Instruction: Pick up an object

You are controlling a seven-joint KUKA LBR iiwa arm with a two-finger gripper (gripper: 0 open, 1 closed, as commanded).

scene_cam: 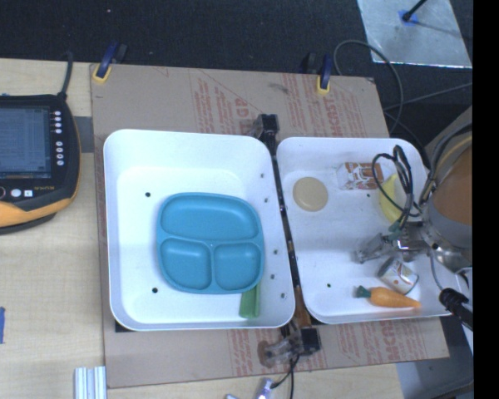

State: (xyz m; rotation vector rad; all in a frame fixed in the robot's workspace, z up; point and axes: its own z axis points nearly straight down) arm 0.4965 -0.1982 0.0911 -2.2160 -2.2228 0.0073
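Observation:
My gripper [377, 261] hangs low in the right bin [333, 302], near its right side, and its two metal fingers are spread open with nothing between them. Just below it an orange toy carrot [388, 298] with a green tip lies by the bin's front wall. A beige round disc [310, 194] rests at the back left of this bin. At the back lies a clear packet [359, 176] with a red label. A yellow object [390, 199] is partly hidden behind the arm's black cables [403, 177].
The left bin [125, 223] holds a blue divided plate [209, 241], and a green piece [249, 303] leans at its front edge. A teach pendant [25, 160] sits on the bench at far left. The arm's body [453, 189] covers the right bin's right edge.

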